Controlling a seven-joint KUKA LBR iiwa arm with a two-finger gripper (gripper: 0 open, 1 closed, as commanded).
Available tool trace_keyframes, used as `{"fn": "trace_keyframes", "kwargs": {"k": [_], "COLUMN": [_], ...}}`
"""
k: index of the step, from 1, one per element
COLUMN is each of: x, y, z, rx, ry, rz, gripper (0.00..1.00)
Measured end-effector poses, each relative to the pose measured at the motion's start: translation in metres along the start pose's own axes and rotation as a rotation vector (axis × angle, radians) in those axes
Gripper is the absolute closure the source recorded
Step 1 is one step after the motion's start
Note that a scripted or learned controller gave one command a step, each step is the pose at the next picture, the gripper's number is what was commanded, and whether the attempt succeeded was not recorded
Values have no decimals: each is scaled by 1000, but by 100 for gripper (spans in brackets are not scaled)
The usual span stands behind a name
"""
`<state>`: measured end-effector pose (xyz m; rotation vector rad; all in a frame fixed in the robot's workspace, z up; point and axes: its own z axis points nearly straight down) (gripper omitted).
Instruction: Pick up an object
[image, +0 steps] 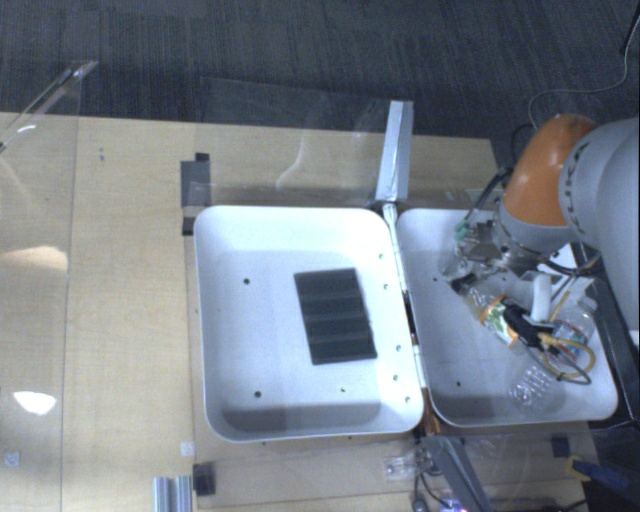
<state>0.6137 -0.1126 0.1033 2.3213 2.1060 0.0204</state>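
Observation:
A black ridged rectangular pad (335, 315) lies flat in the middle of the left bin (230, 300). My gripper (468, 283) is low over the upper middle of the right bin (440, 370), under the grey arm with its orange band (540, 185). A clear plastic item (531, 386) lies near the front of the right bin, below and to the right of the gripper. Another clear piece (577, 326) sits by the bin's right side. Wrist and cables hide whatever lies right under the gripper.
A metal divider strip (393, 160) rises from the gap between the two bins at the back. The wooden bench (100, 300) stretches to the left. Black clamps (197, 180) sit at the left bin's corners.

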Motion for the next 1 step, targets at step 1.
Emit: {"fn": "trace_keyframes", "kwargs": {"k": [1], "x": [38], "y": [44], "z": [-83], "rx": [9], "ry": [-3], "rz": [-231], "gripper": [100]}}
